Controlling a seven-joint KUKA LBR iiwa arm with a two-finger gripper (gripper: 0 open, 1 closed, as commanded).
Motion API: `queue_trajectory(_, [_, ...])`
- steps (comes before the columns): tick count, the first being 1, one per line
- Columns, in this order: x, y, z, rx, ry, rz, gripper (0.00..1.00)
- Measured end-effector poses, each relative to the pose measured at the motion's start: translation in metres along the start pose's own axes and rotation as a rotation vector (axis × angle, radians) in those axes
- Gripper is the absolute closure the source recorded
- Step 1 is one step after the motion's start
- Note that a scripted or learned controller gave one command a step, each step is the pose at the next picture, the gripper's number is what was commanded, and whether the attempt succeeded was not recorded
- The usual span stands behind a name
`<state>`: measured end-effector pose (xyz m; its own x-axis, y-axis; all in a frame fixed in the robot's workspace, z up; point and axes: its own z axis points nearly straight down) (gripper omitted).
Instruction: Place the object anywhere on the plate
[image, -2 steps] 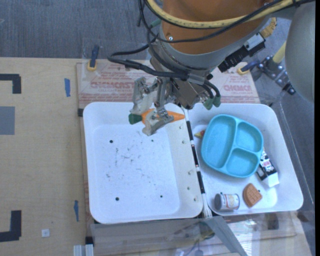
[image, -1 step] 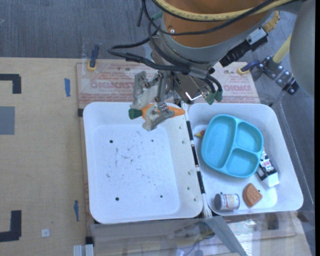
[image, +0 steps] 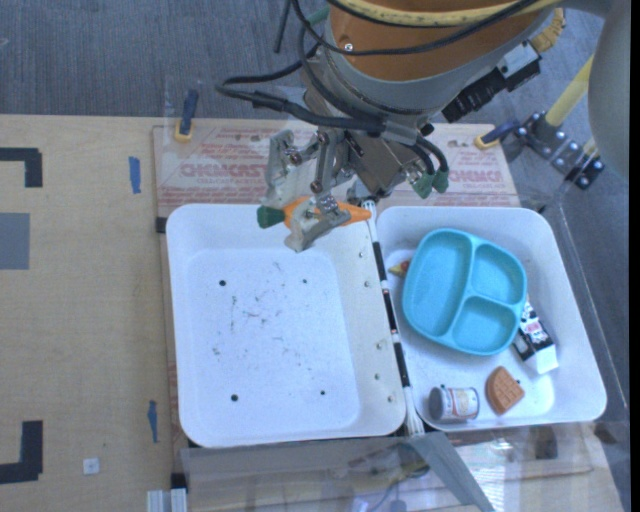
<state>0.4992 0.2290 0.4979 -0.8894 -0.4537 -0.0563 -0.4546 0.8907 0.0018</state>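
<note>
Bright, even light; soft focus

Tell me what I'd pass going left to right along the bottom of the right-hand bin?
Small can → brown cookie-like piece → black-and-white packet. Above them sits the blue plate.

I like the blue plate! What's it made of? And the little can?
The blue plate looks like smooth moulded plastic: one even colour, rounded dividers, soft sheen. The little can seems to be metal with a paper label, though it's too small to be sure.
</note>
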Motion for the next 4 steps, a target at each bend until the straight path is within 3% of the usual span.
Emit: queue_trajectory(4, [-0.009, 0.001, -0.049, 0.001, -0.043, 0.003, 1.0])
